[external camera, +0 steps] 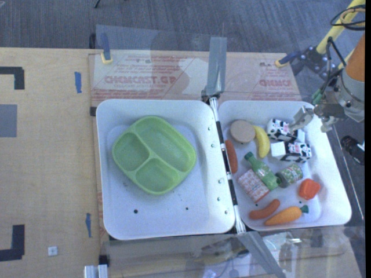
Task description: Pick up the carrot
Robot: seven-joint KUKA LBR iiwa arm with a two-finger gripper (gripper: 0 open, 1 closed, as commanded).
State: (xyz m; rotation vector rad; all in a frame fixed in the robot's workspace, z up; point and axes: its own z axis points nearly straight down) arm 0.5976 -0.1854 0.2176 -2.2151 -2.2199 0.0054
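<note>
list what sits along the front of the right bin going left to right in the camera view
sausage → carrot → red pepper, set a little further back than the other two

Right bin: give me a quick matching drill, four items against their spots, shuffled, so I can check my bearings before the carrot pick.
Items:
1. carrot
2. banana
3. green divided plate
4. gripper

Places:
A. left bin
B. right bin, near edge, by the right corner
C. over the right bin's far right corner
D. right bin, far part, beside the round brown disc

Pairs: 1-B, 2-D, 3-A, 4-C
</note>
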